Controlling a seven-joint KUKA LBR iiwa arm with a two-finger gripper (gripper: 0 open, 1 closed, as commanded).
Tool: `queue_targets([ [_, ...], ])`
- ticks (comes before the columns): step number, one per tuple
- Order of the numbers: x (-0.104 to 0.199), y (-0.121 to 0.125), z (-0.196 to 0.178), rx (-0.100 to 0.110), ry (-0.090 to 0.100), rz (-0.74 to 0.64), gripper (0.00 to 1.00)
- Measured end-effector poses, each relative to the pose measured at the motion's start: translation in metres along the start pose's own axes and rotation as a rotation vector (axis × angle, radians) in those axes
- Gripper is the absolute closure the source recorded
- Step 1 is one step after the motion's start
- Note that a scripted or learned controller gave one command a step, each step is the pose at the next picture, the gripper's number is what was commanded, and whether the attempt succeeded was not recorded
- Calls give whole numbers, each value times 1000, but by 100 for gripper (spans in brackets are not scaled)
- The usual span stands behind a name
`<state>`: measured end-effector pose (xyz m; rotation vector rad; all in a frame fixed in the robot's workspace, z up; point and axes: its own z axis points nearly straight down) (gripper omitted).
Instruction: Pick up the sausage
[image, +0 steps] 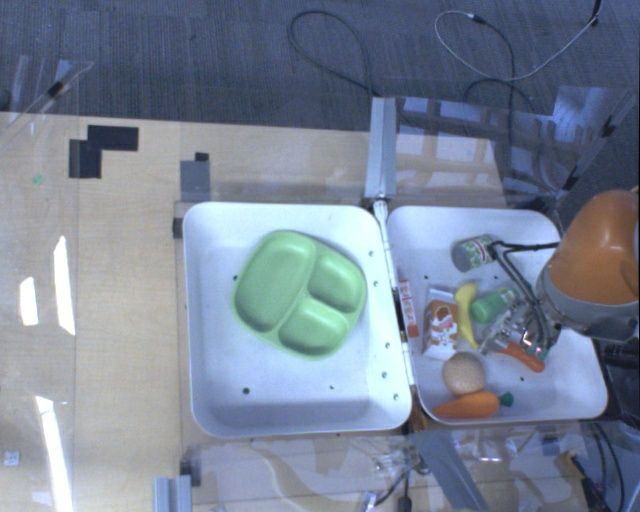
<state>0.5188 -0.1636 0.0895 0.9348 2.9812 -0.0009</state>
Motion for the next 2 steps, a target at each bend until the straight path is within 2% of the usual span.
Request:
queue_targets([
  [1, -1, 73, -132, -1, 10, -102, 100],
  [2, -31, 71, -65, 2, 13, 34, 100],
])
